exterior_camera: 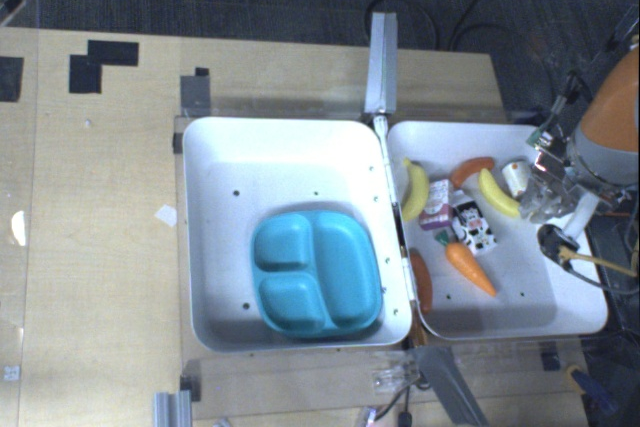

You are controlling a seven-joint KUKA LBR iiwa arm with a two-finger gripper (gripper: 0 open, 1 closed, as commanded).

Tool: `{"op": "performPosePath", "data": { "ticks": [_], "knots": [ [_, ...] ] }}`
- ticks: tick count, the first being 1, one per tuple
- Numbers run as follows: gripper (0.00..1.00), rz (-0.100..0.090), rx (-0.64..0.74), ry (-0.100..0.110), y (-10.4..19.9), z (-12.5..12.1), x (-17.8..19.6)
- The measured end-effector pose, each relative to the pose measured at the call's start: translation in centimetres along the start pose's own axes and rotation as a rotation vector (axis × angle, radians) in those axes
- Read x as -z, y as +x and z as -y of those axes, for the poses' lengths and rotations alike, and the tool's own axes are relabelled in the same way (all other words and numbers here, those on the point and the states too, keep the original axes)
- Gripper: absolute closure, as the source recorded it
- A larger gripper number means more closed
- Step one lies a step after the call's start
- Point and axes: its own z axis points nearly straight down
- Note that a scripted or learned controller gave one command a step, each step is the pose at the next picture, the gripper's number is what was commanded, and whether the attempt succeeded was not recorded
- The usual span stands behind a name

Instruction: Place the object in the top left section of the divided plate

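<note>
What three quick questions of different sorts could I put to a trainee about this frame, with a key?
1. True or false: the blue divided plate lies in the left bin.
2. Multiple choice: which item lies closest to the divider between the bins? A) the carrot B) the banana by the right bin's left wall C) the second banana
3. Fill in: the end effector is over the ____ bin.

Key: 1 true; 2 B; 3 right.
</note>
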Motion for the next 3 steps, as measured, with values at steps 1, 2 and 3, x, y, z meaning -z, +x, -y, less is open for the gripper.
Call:
{"op": "performPosePath", "data": {
  "ticks": [1,2,3],
  "knots": [
    [0.0,0.0,0.0,0.0,0.0,0.0,0.0],
    [0.0,0.0,0.035,0.0,7.1,-2.5,0.0],
    [1.0,0.0,0.043,-0.001,7.3,-2.6,1.0]
  ]
}}
